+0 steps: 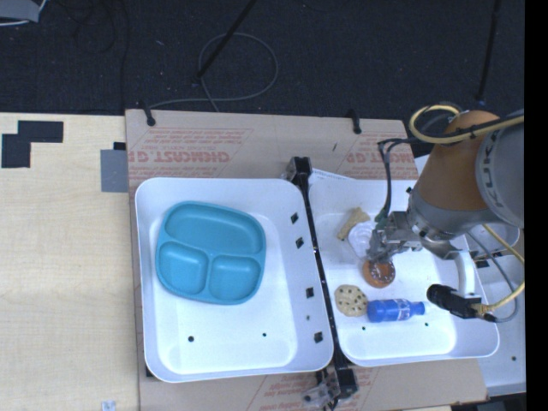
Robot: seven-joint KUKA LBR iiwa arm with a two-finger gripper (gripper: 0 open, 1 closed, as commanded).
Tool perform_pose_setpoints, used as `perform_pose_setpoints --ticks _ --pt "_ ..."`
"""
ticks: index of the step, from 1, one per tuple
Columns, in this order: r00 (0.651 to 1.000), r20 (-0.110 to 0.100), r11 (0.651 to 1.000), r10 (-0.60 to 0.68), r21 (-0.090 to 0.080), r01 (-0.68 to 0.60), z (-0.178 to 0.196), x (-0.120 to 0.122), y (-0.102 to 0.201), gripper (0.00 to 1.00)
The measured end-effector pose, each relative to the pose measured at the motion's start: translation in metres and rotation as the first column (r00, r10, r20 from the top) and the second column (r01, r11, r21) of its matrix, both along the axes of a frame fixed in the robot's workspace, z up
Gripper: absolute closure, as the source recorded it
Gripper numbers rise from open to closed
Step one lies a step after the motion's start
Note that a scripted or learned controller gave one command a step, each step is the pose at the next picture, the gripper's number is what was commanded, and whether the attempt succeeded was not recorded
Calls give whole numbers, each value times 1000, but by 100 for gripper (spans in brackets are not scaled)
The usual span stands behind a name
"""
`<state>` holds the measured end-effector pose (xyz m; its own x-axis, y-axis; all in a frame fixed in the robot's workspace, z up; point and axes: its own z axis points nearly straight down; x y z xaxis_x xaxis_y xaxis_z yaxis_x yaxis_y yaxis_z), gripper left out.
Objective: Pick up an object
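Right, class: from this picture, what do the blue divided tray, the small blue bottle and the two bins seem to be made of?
Blue divided tray: probably moulded plastic, matte, one even colour with rounded compartments.
Small blue bottle: likely plastic, slightly glossy, with a paler cap end.
Left bin and right bin: seemingly thin formed white plastic, smooth, with soft rounded rims.

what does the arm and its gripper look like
The arm is bulky and rounded: a grey shell at the right edge, then a wide orange band above the wrist. A yellowish cable loops over its top and dark cables trail down its side. The gripper is a small grey metal assembly below the band.
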<state>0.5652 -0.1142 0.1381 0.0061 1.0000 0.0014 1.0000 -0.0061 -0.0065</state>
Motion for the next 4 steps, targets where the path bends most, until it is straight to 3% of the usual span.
perform_pose_setpoints --ticks 1,2,4 --pt "1000 8 1000 7 -1 -7 61 -3 4 100" --pt "1000 7 1000 7 -2 -7 95 -3 3 100" --pt "1000 1 1000 11 1 -11 84 -5 120 100"
